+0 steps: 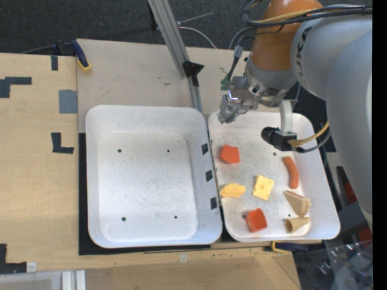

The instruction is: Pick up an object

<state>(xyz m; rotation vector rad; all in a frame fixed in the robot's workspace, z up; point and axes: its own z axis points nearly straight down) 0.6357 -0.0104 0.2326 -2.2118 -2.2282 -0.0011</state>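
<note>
Orange block (pixel 229 154) lying on floor of right bin (pixel 320 222), just below gripper (pixel 227 115) and apart from it. Gripper poised over bin's upper left corner, grasping nothing; fingers too small and blurred to tell whether spread or closed. Farther from fingers: yellow crinkled piece (pixel 233 190), yellow cheese wedge (pixel 263 186), red block (pixel 256 220). Toward far side: orange sausage (pixel 292 171), two tan bread-like pieces (pixel 297 202) (pixel 297 224). Left bin (pixel 97 162) alongside, touching right bin. Grey arm (pixel 332 47) with orange band (pixel 281 26) behind gripper.
</note>
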